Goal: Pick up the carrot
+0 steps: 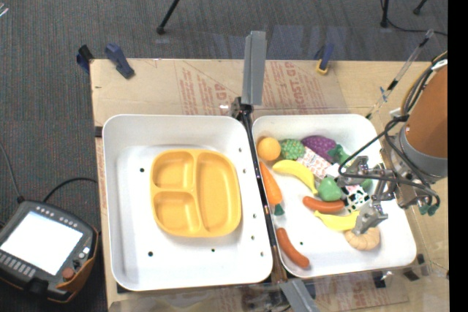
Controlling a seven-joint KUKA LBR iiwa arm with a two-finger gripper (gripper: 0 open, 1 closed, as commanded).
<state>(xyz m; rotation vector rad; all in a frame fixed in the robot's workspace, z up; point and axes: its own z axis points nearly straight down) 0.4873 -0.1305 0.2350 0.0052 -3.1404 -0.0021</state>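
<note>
One carrot (pixel 271 186) lies lengthwise along right bin's (pixel 395 253) left wall, below orange (pixel 268 148). Likely light, stiff plastic, smooth (may slip); grip mid-body across narrow width. Gripper (pixel 371 221) well apart, over croissant (pixel 363 237); finger state unclear.

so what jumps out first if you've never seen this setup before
The bright yellow divided plate sits alone in the left bin. The right bin holds a jumble of toy food: the carrot along its left wall, an orange, purple grapes, a banana. The arm's hand hovers over the bin's right side, above a croissant.
</note>
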